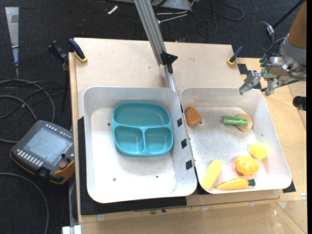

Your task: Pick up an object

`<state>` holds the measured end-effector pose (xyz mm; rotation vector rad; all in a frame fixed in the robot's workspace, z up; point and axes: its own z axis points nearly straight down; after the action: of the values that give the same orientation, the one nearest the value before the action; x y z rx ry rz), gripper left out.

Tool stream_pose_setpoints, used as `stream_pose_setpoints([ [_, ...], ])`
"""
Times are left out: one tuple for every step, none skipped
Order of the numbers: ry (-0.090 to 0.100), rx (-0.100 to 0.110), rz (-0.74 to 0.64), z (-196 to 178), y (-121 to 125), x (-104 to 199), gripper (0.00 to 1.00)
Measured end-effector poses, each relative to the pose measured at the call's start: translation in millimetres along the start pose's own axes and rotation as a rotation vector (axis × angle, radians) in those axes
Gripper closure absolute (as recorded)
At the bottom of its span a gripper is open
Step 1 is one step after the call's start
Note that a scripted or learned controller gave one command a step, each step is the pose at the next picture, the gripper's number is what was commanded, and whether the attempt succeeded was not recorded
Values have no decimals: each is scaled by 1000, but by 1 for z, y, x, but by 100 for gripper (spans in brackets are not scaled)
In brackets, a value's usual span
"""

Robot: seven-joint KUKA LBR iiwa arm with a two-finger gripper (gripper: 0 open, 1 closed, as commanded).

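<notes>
My gripper (257, 86) hangs above the far right corner of the right bin (273, 130), fingers spread open with nothing between them. Inside that bin lie a brown bread-like piece (193, 116) near the left wall, a green vegetable (234, 121) resting on a tan piece, a small yellow lemon (258, 151), an orange-yellow pepper (246, 165), a long yellow piece (211, 173) and an orange carrot (235, 183) along the near wall. All of these sit below and to the left of the gripper, apart from it.
The left bin (97, 145) holds a teal divided plate (143, 128). A slanted metal pole (153, 26) rises behind the bins. Clamps (78, 51) sit at the bench's far corners, and a teach pendant (43, 150) lies on the floor at left.
</notes>
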<state>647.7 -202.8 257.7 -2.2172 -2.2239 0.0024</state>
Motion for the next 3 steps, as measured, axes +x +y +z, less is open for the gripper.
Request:
stream_pose_setpoints([
  [-1, -1, 0, 0, 0, 0, 0],
  [1, 3, -1, 44, -2, 5, 0],
  [1, 4, -1, 108, -4, 11, 0],
])
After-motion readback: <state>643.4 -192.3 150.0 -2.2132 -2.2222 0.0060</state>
